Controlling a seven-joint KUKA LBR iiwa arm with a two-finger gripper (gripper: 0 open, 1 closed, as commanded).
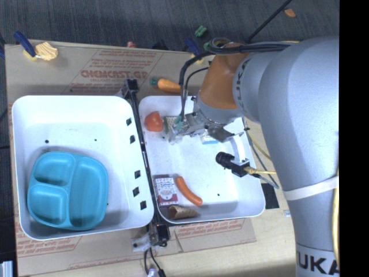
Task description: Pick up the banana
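Observation:
My gripper is low over the back left part of the right bin, pointing left. A red tomato-like piece lies just to its left, close to it. The grey arm with its orange band covers the back right of this bin and hides what lies under it.
At the right bin's front lie an orange sausage, a brown packet and a brown cone-shaped piece. A carrot rests outside, behind the bin. The left bin holds a blue divided plate. A black clip hangs below the wrist.

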